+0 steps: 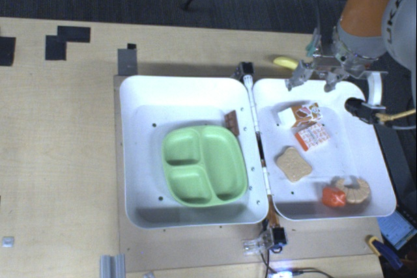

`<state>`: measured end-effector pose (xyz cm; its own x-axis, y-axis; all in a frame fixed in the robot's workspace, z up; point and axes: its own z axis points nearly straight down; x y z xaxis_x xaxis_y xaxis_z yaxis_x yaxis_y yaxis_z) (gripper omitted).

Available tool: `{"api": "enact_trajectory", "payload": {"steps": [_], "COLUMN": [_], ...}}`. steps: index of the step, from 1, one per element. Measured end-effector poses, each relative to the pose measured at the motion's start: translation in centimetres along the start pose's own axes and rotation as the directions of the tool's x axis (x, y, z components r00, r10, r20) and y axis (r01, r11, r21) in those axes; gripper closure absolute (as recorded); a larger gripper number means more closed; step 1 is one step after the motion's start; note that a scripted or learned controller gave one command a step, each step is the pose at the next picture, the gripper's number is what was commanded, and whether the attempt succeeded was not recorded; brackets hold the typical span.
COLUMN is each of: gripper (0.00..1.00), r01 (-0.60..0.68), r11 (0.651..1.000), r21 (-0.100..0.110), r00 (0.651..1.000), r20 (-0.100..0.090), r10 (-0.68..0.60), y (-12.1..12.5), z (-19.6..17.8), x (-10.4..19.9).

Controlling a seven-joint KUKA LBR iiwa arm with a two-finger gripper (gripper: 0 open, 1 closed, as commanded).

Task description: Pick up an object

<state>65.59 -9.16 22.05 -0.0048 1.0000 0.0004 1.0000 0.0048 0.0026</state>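
Where the table (58, 159) extends to the far left, black markers (65, 41) lie on its pale surface; next comes the left bin (140, 107), which holds a green tray (203, 165) with three compartments, set slightly askew near the bin's middle; a small brown piece (230, 120) lies just beside the tray's upper right corner, against the bin's right wall. A divider (255, 133) runs between the two bins. The right bin (371, 159) holds several things: a white and orange packet (301, 115) near its upper middle, a red and white carton (313, 136) touching the packet from below, a slice of bread (294, 165) lower and to the left, apart from the carton, and a red item (333, 197) touching a tan ring (357, 191) near the bottom right corner. A yellow item (285, 62) lies on the table just beyond the right bin's top edge. The hand (318, 80) hangs over the top rim of the right bin, above the packet and apart from it; its two fingers (296, 79) are spread and nothing sits between them. The arm (365, 10), with its orange band, enters from the upper right.
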Motion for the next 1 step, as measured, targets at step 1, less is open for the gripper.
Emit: {"api": "enact_trajectory", "payload": {"steps": [1], "gripper": [0.0], "r01": [0.0], "r11": [1.0], "r21": [-0.01], "r00": [1.0], "r20": [0.003], "r10": [0.0], "y": [-2.29], "z": [10.12], "x": [-0.78]}}
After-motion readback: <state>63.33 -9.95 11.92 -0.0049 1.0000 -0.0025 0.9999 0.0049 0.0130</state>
